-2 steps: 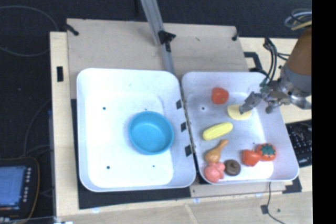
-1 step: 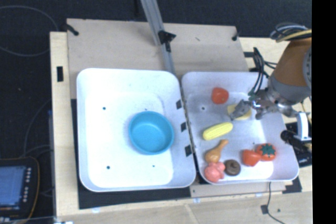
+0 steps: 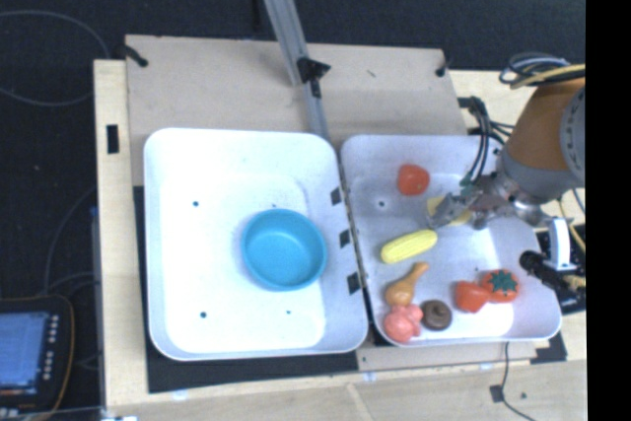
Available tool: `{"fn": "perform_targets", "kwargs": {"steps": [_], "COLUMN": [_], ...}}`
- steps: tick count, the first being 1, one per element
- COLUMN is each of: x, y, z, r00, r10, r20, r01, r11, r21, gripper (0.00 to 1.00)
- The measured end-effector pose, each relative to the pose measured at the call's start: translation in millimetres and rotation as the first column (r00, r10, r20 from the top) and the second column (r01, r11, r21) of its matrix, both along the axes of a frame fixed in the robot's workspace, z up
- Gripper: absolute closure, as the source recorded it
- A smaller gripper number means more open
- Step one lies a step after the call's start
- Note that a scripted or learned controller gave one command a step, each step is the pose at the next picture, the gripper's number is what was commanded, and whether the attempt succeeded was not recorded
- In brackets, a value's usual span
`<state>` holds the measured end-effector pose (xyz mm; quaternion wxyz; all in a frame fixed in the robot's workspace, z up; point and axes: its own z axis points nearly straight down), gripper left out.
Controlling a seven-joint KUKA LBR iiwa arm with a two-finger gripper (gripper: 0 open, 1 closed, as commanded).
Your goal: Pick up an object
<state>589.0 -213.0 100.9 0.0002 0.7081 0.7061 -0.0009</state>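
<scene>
pink toy at rim, pincer mid-bin

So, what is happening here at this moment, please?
A robot arm reaches in from the right over the right bin, which holds toy foods. Its gripper is low, just above the yellow corn and right of a red piece. I see nothing held in it. The left bin holds a blue bowl.

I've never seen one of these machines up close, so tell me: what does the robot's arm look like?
The arm is thick and rounded, grey, with a broad orange band above the wrist. Black cables run along it, with more bundled near its upper edge. It ends in a small dark metallic gripper over the right-hand white bin.
</scene>
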Motion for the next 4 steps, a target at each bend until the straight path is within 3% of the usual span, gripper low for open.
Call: {"fn": "perform_targets", "kwargs": {"steps": [1, 3, 4], "x": [1.6, 9.2, 10.3], "y": [-0.9, -5.4, -6.0], "z": [13.5, 129.1, 141.7], "r00": [1.000, 1.000, 1.000], "r10": [-0.001, 0.006, 0.011], "r20": [0.008, 0.008, 0.006], "r01": [0.001, -0.006, -0.011], "r11": [1.000, 1.000, 1.000], "r21": [-0.001, 0.000, 0.001], "gripper": [1.00, 1.00, 1.00]}}
